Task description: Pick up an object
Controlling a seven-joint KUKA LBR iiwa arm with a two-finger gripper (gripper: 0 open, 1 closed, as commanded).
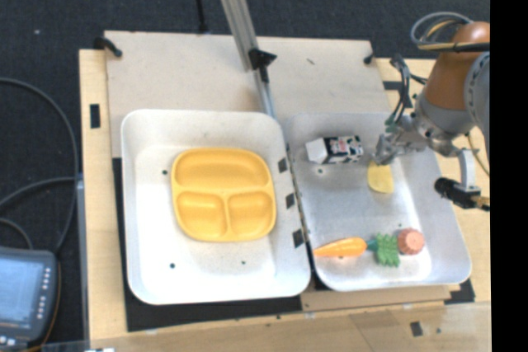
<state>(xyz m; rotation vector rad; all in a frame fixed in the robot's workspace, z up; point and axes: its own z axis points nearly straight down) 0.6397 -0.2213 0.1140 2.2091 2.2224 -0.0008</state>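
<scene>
Both shallow bins are white: the left bin (144, 177) lightly speckled, the right bin (429, 218) greyer across its floor. A yellow divided tray (223, 194) fills the left bin's middle. Toward the right bin's near edge lie an orange carrot (340, 247), a green leafy piece (384, 250) and a reddish-pink round piece (411, 241). Near its far edge sits a small white and black item (334, 148); beside it, a pale yellow piece (380, 178). The tabletop (322, 78) is light tan. The arm (450, 91) is grey with orange, its tool (386, 147) dark grey.
</scene>
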